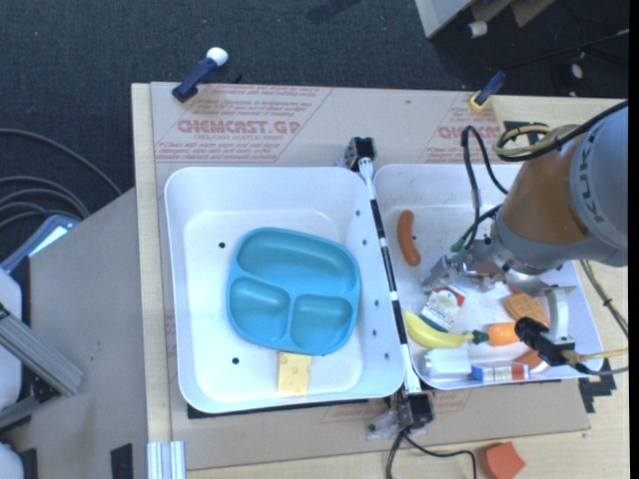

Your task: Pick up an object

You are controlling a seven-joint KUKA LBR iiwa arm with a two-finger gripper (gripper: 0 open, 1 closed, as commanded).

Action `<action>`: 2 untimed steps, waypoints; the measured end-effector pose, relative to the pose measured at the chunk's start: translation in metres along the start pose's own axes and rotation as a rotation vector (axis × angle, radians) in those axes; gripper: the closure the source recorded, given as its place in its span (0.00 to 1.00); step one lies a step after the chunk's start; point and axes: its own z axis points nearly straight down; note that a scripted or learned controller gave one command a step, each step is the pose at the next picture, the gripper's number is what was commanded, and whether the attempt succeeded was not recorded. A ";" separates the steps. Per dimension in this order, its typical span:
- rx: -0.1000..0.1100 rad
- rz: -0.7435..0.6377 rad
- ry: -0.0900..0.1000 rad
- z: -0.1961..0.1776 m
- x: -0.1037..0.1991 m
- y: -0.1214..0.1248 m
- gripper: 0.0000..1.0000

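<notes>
The right bin (431,182) holds several objects. A red-orange sausage (408,238) lies near its left wall, and a yellow banana (433,331) lies toward the front left. A small white and red packet (445,307) sits just above the banana. To the right are an orange carrot (502,334) and a tan waffle-like piece (526,307). A white tube (473,371) runs along the front wall. My gripper (454,267) hangs low over the middle of this bin, just above the packet and right of the sausage.
In the left bin (181,267) a blue divided plate (293,289) lies flat, with a yellow cheese slice (294,373) in front of it. A black clamp (360,152) sits where the bins meet at the back. Cables trail over the right bin's rear right corner.
</notes>
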 end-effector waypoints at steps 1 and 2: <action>-0.001 0.000 0.000 -0.010 0.000 0.000 1.00; -0.001 0.000 0.000 -0.010 0.000 0.000 0.00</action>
